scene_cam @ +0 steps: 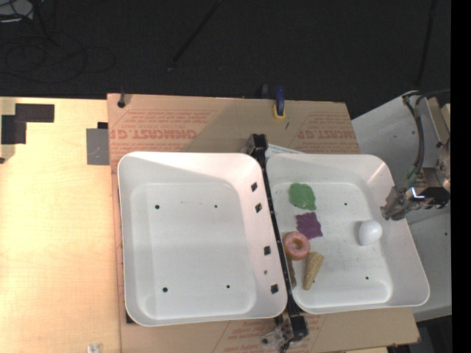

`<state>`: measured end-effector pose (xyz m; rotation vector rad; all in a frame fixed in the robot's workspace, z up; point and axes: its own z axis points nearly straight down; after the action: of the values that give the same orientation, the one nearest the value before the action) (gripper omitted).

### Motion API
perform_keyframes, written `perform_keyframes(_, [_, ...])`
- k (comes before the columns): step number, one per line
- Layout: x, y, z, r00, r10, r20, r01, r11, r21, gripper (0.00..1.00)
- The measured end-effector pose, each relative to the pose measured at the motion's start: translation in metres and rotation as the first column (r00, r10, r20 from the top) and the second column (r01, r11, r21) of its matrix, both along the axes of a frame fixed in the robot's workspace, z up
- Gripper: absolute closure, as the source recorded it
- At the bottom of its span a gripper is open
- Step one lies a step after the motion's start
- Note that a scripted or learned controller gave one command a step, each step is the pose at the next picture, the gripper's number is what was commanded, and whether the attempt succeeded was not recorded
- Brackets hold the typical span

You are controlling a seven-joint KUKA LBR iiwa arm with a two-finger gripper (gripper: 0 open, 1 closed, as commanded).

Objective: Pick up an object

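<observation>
Gripper [397, 206]: at the right bin's [401, 289] right rim — finger state unclear.
Ball [369, 232]: white, just left of the gripper.

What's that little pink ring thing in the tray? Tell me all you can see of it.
The pink ring looks like a toy doughnut: round, pink on top with a tan edge and a dark hole in the middle. It lies flat on the floor of the right bin, close to its left wall. The purple piece sits just above it and the tan cone just below; whether they touch is unclear.
</observation>
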<state>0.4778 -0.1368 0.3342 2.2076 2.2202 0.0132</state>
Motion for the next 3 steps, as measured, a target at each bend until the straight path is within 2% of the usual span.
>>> perform_keyframes(1, [-0.005,-0.03,-0.225,1.0,-0.008,-0.028,0.008,1.0,0.005,1.0])
perform_keyframes(2, [-0.004,-0.031,-0.207,1.0,-0.012,-0.019,0.012,1.0,0.004,1.0])
perform_keyframes(3, [0.0,-0.006,-0.07,1.0,-0.002,-0.002,0.002,1.0,0.0,1.0])
